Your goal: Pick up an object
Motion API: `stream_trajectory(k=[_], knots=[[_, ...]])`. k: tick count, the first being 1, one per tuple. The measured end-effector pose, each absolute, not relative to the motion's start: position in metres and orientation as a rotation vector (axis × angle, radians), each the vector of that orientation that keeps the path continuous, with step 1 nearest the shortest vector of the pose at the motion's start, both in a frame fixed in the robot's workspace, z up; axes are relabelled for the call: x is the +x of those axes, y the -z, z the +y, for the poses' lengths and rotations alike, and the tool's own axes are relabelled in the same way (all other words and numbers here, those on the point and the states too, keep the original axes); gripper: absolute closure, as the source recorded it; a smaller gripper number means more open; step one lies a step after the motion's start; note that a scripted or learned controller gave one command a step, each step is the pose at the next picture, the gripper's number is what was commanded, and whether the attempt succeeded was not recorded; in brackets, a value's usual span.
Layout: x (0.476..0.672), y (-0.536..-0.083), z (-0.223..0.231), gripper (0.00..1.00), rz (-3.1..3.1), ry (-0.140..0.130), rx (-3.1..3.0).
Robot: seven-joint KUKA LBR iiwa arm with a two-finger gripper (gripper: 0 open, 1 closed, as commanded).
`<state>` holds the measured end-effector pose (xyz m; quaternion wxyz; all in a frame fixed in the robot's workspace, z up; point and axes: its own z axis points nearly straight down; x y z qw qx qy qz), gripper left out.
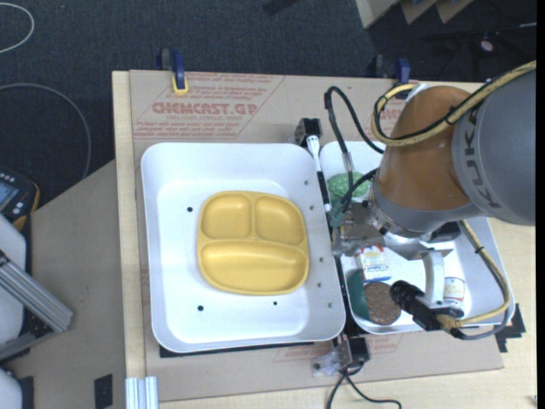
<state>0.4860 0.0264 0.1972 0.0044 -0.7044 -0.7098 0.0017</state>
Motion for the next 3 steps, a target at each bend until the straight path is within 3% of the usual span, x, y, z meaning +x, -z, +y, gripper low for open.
stream_trajectory(k=[1, 2, 3], knots=[[0.493, -0.243, 0.094, 1.0, -2.232, 0.01, -2.212], [0.481, -0.411, 0.105, 1.0, -2.231, 0.028, -2.224], [0.478, -0.3, 0.046, 1.0, -2.209, -0.016, -2.226]])
